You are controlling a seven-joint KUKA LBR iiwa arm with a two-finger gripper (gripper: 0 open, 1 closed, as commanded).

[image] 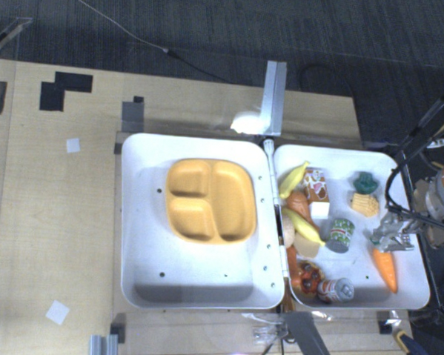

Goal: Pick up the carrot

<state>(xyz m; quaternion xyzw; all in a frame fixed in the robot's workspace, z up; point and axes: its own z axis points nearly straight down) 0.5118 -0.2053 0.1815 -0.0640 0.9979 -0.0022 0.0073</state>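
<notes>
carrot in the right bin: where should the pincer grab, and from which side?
Probably the thick upper half of the carrot, from above, fingers across its width. It lies flat, tapering toward the bin's near edge, with bare floor on both sides. The pincer hangs by its top.

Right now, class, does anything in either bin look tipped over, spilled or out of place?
Two cans look tipped: one tilted mid-bin, another on its side near the front wall of the right bin. Toy food is heaped against its left wall. The carrot lies apart below the gripper. The yellow tray sits flat.
</notes>
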